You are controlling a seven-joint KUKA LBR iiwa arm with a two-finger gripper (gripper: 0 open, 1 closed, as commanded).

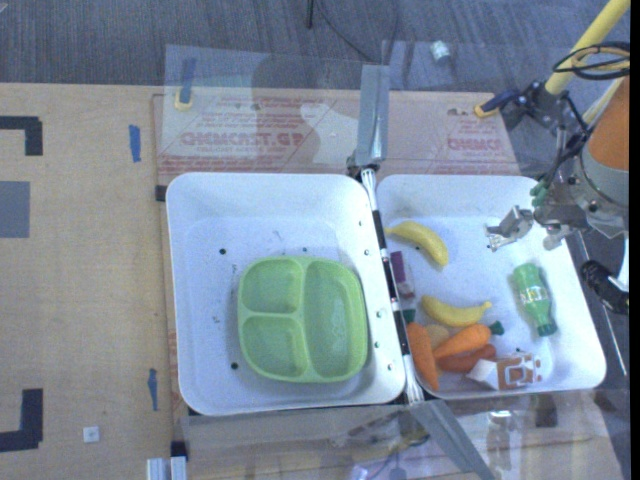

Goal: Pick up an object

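We saw the gripper (527,226) hovering with fingers spread apart, grasping nothing; the green bottle (534,298) lay just below it, a banana (421,241) to its left.

Green bottle (534,299) lying in right bin (590,368)

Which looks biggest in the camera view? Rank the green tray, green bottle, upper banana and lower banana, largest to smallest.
1. green tray, by far the largest.
2. green bottle.
3. upper banana and lower banana: these look about alike, so I won't rank them; the bottle is only slightly bigger.
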